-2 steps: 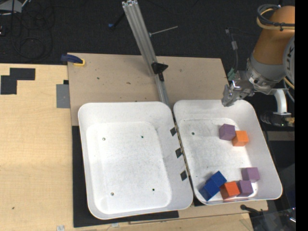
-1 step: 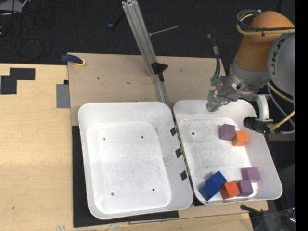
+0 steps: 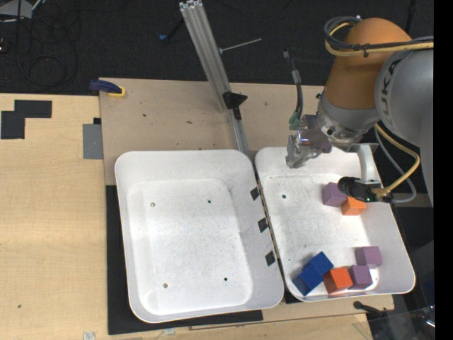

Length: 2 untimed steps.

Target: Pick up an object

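Overhead, hand (image 3: 300,151) above right bin (image 3: 301,211), well apart from blocks (image 3: 338,273).

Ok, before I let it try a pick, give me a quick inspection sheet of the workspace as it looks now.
Surface: two white bins; left bin, right bin.
Job's things: all in the right bin; purple block touching orange block near the far right side; blue block, orange block and two purple blocks clustered at the near corner.
Clutter: nothing seen.
Gripper: gripper above the right bin's far edge, holding nothing seen.
Cables: yellow cable by the arm.
Surroundings: metal rail leaning behind the bins.
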Motion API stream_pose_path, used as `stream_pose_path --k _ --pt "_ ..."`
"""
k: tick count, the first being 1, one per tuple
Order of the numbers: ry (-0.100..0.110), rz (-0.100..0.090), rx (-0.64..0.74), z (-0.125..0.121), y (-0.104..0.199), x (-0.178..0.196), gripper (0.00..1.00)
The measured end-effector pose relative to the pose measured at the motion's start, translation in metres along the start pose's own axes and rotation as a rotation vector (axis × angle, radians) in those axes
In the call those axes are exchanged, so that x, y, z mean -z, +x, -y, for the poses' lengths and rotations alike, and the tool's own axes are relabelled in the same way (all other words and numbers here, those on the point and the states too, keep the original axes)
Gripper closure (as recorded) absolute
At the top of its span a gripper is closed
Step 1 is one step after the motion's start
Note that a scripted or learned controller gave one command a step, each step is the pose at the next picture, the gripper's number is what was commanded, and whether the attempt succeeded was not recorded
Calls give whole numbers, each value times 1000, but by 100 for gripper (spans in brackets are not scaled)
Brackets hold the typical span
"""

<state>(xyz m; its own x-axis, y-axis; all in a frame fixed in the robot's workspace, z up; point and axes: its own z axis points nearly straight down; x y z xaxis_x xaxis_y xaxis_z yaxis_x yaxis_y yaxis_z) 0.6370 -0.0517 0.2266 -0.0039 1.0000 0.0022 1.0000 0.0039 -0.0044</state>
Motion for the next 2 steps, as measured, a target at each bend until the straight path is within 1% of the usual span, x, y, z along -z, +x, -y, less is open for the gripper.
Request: stream_pose_path --k 1,2 --pt "0 -1 0 -5 57 -7 100" --pt "2 0 1 9 111 0 100"
